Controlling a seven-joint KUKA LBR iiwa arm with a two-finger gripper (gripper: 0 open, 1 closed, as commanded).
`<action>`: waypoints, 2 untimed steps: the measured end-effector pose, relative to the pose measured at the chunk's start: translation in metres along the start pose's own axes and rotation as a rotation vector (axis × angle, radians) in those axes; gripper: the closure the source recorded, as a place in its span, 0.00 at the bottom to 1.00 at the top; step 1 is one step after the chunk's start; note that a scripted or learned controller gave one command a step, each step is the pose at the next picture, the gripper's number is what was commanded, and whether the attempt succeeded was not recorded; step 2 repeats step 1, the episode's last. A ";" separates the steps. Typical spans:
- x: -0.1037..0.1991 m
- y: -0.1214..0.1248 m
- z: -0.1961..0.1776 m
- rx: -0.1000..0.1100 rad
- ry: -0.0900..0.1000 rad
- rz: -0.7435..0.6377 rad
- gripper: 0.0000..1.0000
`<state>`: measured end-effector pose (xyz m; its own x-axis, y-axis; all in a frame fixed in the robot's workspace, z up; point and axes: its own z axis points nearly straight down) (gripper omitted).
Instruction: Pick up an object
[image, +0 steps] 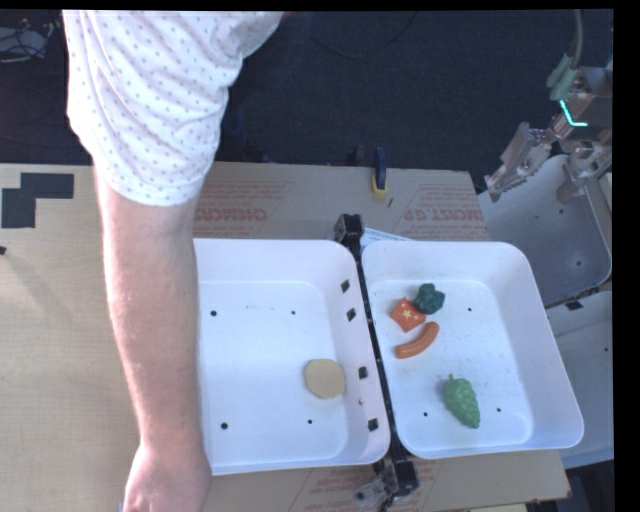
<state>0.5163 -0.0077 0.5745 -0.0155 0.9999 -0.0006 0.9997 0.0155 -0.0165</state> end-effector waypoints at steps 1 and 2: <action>0.001 0.000 -0.010 0.003 0.000 -0.004 1.00; 0.001 0.000 -0.010 0.003 0.000 -0.004 1.00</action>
